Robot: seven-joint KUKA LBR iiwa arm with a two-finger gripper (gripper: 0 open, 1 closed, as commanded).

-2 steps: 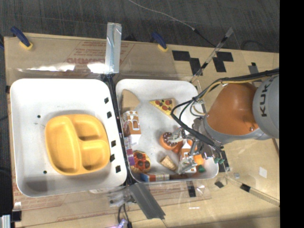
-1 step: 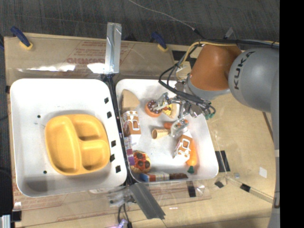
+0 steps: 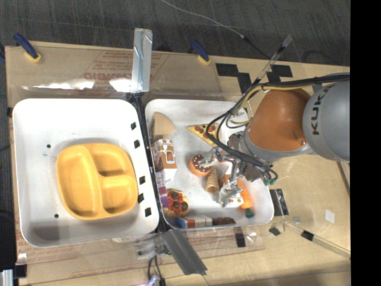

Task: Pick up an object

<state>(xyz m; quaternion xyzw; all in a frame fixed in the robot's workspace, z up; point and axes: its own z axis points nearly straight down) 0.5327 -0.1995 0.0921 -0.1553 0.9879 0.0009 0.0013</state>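
Your likeliest target, the brown cone (image 3: pixel 212 181), lies in the right bin (image 3: pixel 178 109) just beside the gripper (image 3: pixel 229 186), whose fingers' spread you cannot tell, while the yellow tray (image 3: pixel 95 180) fills the left bin (image 3: pixel 30 118).

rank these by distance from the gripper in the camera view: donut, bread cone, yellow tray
1. The donut, in the right bin, lies just left of the gripper.
2. The bread cone sits farther off, at that bin's upper left corner.
3. The yellow tray is farthest, in the left bin.
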